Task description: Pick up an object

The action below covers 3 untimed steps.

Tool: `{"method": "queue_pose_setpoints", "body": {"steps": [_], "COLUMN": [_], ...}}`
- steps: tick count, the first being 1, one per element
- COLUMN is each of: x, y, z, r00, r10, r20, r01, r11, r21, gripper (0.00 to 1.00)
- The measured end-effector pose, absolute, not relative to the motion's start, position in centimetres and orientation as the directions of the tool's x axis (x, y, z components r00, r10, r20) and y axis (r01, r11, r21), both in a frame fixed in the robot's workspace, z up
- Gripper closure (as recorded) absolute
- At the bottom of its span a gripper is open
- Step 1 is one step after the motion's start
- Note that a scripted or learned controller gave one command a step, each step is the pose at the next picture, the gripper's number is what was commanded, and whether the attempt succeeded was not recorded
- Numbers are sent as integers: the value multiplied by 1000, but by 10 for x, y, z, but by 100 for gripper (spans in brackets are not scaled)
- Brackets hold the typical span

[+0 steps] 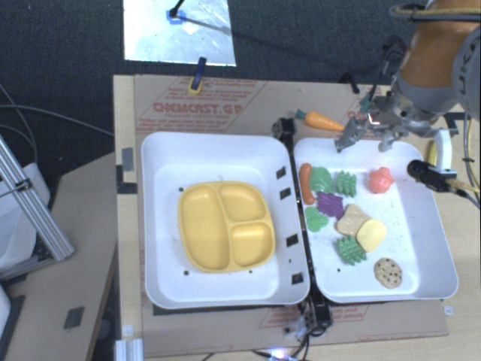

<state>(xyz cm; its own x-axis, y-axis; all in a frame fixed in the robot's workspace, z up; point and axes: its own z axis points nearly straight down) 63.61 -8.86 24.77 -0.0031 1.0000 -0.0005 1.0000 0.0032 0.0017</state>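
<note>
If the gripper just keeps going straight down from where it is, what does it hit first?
Probably bare floor at the top of the right bin. The gripper hangs over its far rim, toys lying nearer the camera; depth is hard to judge.

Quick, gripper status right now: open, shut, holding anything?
Gripper: open, fingers spread, nothing between them; it hangs over the far edge of the right bin.

Red print "CHEMCAST GP" on brown board (197, 108) behind the bins
</note>
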Motion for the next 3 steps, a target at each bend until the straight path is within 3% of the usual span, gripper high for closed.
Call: {"method": "queue_pose_setpoints", "body": {"steps": [1, 2, 3], "x": [554, 491, 485], "y": [-95, -164, -199], "z": [193, 124, 83], "r00": [2, 8, 2], "r10": [1000, 1000, 1000], "r20": [1, -2, -1], "r01": [1000, 1000, 1000], "r11": [-2, -8, -2], "r21": [-10, -8, -3], "gripper": [0, 0, 0]}}
